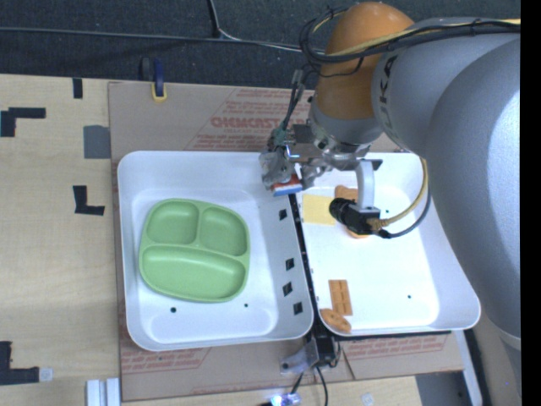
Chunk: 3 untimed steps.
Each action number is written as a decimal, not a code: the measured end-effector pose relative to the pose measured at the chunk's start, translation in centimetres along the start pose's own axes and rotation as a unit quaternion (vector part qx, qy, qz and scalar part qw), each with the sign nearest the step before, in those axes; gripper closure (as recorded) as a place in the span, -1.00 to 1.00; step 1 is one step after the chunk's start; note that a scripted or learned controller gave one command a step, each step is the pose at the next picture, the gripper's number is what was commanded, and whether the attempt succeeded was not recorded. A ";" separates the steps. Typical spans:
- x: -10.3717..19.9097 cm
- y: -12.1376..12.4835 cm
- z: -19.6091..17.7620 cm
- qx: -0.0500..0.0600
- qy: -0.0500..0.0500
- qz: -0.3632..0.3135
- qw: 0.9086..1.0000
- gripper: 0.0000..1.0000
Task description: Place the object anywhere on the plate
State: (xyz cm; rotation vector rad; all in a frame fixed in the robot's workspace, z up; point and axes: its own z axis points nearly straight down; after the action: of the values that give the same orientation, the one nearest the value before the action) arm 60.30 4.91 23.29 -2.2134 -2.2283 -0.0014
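Left bin (135, 227): green divided plate (194, 249), centre.
Right bin (423, 303): yellow block (317, 210) at far-left corner; orange pieces (340, 299) at near-left corner.
Gripper (283, 176): over the bins' shared far edge; grip state unclear.

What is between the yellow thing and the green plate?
The raised rims where the two bins meet lie between the yellow block in the right bin and the green plate in the left bin. The gripper hangs above those rims, near the block. Nothing else blocks the way.
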 end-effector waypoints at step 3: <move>12.1 6.3 -0.1 0.000 0.000 0.001 1.000 1.00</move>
State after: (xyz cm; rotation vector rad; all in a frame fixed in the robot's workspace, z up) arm 66.52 17.07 23.43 -2.2170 -2.2257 -0.0011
